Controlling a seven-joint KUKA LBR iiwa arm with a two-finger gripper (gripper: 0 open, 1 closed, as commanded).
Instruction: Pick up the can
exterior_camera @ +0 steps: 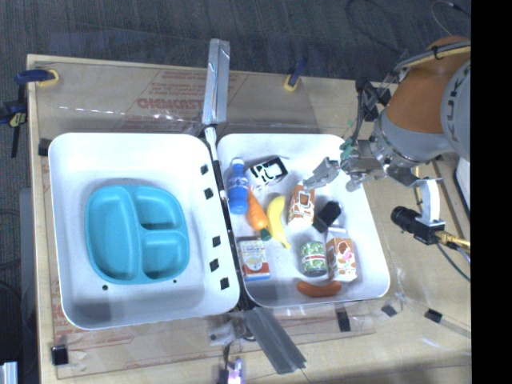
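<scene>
Can: upright, near right bin's front edge, touching carton | end effector: near back edge, finger state unclear | risk: fingers snag carton, tipping can.

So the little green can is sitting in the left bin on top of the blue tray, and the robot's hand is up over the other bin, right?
Not quite. The camera view shows the green can in the right bin, standing between two small cartons near its front edge. The blue tray lies in the left bin with nothing on it. The rest holds: the hand is over the right bin, near its back.
</scene>
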